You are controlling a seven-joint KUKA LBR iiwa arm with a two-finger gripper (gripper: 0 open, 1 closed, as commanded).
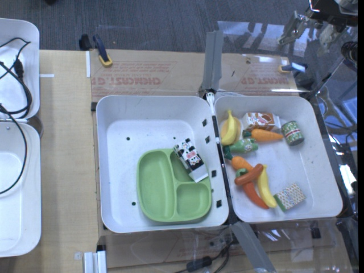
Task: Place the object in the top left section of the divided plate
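A green divided plate lies in the left bin, with one long section on its left and two smaller ones on its right. A small cow-patterned milk carton lies tilted over the plate's upper right section, resting on the rim. My gripper hangs at the far top right, beyond the right bin's back edge and well away from the plate and the carton. Nothing is visible in it.
The right bin holds several toy foods: two bananas, carrots, a green can, a snack packet, a red sausage and a patterned box. A divider wall separates the bins.
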